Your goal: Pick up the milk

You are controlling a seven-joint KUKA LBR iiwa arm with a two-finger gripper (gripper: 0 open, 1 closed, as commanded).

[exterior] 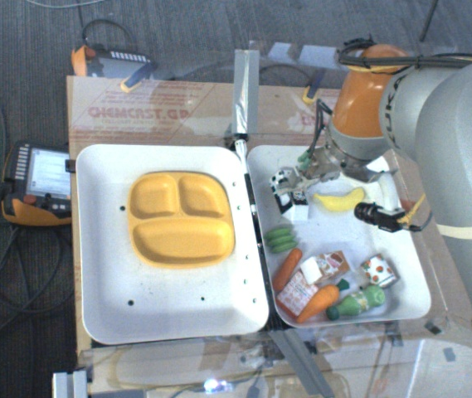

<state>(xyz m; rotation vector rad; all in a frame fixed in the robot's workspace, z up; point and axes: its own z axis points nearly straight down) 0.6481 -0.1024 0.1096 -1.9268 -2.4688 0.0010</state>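
Hand [295, 187] fingers unclear (wrist overhangs them).

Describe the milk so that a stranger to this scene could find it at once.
Start at the right bin, the one crowded with toy food. Go to its far left corner, beside the gripper. The milk is the small carton patched black and white like a cow, unlike the yellow banana and green pods nearby.

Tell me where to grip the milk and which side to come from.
Probably grip the black-and-white milk carton across its middle, coming down from above: it sits close to the right bin's left wall, with the tool and banana on its other side, so a sideways approach looks cramped.
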